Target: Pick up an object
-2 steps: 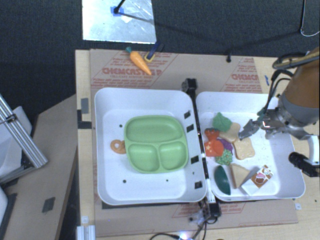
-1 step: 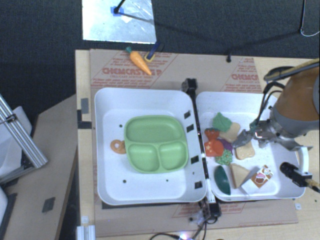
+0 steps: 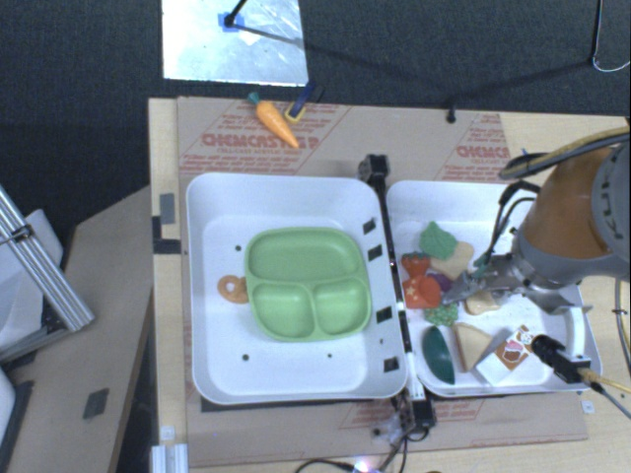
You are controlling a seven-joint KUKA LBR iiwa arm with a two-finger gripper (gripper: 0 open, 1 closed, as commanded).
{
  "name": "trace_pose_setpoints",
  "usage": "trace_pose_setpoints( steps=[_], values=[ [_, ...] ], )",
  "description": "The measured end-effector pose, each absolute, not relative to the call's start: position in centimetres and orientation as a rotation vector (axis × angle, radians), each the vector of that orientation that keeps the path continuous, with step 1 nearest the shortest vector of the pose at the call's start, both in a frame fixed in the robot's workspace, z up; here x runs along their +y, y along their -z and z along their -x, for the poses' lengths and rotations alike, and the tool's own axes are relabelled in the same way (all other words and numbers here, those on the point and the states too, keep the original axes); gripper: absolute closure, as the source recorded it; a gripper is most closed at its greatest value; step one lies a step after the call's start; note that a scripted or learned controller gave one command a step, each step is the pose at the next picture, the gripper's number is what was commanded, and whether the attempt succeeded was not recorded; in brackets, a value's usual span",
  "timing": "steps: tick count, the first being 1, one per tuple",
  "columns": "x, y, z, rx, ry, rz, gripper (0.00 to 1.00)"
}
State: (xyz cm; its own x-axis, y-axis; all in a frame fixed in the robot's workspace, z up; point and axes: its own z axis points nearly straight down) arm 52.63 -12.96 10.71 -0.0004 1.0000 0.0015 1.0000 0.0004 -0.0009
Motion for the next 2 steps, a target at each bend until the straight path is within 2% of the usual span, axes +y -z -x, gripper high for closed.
trace_pose_setpoints(
  steps=[1,2],
  values=[
    [-12.8,-9.0,-53.0,-2.226,0.012,2.221,0.0],
    [-12.8,-10.4,-53.4,-2.231,0.024,2.225,1.0]
  ],
)
